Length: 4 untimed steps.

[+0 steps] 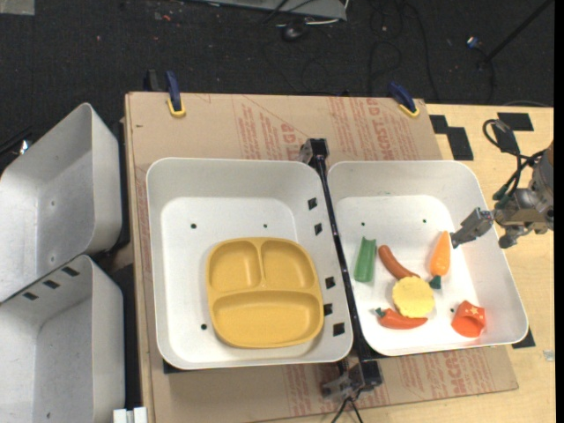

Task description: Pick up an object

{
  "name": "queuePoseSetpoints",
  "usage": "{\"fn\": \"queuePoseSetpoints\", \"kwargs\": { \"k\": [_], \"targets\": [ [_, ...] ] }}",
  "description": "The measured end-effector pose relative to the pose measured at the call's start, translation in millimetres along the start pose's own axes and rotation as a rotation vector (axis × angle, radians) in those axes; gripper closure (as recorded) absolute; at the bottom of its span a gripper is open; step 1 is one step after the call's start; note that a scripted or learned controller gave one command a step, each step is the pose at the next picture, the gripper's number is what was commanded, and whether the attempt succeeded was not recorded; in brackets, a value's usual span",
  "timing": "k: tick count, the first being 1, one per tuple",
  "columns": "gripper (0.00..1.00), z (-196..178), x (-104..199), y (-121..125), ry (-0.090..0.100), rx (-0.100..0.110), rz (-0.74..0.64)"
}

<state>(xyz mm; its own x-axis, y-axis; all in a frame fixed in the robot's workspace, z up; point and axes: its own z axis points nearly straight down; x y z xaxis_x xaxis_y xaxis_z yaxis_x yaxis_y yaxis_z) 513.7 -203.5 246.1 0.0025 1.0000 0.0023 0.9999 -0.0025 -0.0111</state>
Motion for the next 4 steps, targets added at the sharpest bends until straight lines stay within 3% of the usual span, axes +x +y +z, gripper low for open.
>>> {"fn": "queuePoseSetpoints", "kwargs": {
  "k": [1,3,4],
  "targets": [
    [0.0,-5.6,0.6,2.4,-0.003,-0.011,-0.004],
    [0.0,101.4,-0.2,6.5,-0.001,-0.006,-0.001],
    [0.0,149.3,-1.2,10.7,-0.006,-0.022,0.001]
  ]
}}
